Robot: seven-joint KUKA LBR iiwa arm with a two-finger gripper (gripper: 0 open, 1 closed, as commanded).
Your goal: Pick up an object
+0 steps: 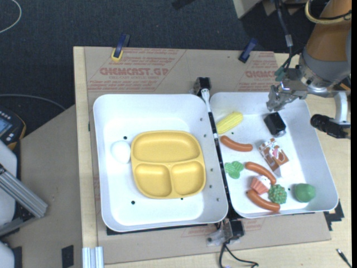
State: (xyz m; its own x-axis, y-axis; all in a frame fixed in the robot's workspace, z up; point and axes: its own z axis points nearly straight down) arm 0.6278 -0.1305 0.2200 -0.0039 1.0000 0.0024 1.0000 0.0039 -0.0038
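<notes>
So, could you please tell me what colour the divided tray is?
Yellow; the divided tray shows best in the camera view.

Looked like robotics lab: plywood bench [167, 66] clamped at back edge, two white bins [106, 149] butted together, cables [234, 255] trailing below, aluminium framing [22, 194] at left, dark carpet [83, 10].

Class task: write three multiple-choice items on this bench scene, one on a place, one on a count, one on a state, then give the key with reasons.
1. Where is the yellow tray?
A. left bin
B. right bin
C. on the floor

2. How many sausages lie in the right bin?
A. one
B. three
C. six

3. How does the hand stand?
A. gripping the corn
B. inside the left bin
C. over the black block

Key: 1 A, it sits beside the white egg. 2 B, three orange sausages show. 3 C, it hangs just above the block, apart from the corn.
</notes>
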